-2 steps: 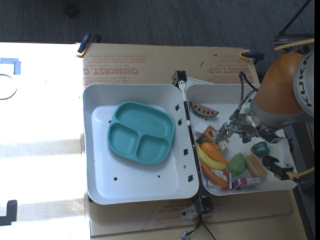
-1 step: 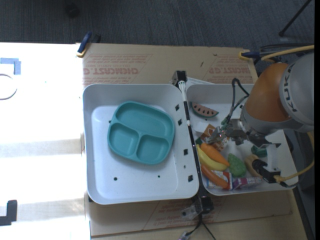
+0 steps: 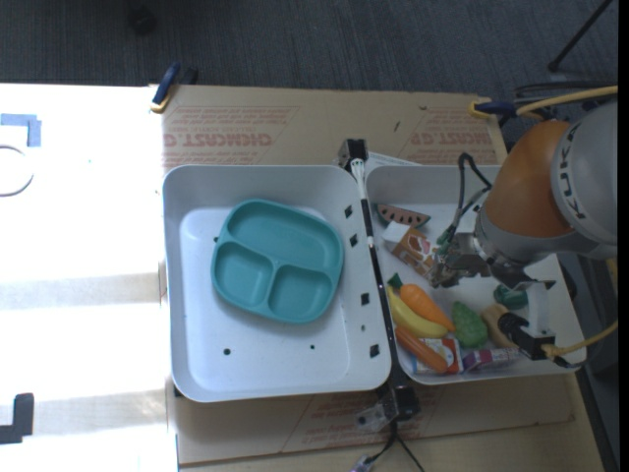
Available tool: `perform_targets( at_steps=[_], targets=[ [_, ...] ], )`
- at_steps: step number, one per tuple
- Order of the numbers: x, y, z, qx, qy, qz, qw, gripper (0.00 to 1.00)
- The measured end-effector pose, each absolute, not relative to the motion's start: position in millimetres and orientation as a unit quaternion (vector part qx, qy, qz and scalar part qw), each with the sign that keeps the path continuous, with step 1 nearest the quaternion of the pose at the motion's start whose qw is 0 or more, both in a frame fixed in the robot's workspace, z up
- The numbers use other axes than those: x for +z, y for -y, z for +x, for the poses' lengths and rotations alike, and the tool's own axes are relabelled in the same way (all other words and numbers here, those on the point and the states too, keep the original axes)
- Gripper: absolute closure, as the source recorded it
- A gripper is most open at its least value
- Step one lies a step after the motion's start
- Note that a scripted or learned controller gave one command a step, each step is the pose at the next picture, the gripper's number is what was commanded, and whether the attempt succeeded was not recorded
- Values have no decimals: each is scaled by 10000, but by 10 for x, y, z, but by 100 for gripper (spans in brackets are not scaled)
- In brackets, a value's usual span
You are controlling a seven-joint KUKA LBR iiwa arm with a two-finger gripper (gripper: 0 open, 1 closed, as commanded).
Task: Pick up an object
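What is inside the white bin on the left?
The left bin holds one teal divided plate, lying flat with its three compartments facing up. Nothing lies in the compartments. What is under the plate is covered.

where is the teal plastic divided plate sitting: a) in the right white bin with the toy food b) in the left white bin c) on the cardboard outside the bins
b: the teal plastic divided plate lies flat on the floor of the left white bin, apart from the toy food in the right white bin.
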State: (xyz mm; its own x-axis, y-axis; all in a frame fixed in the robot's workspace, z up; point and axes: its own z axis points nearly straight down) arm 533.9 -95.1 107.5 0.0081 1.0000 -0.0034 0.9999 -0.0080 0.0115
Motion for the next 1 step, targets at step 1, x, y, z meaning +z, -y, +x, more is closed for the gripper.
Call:
perform_targets(
  at_steps=[1],
  targets=[
    [2929, 456, 5438, -1, -7080, 7062, 10, 100]
  ],
)
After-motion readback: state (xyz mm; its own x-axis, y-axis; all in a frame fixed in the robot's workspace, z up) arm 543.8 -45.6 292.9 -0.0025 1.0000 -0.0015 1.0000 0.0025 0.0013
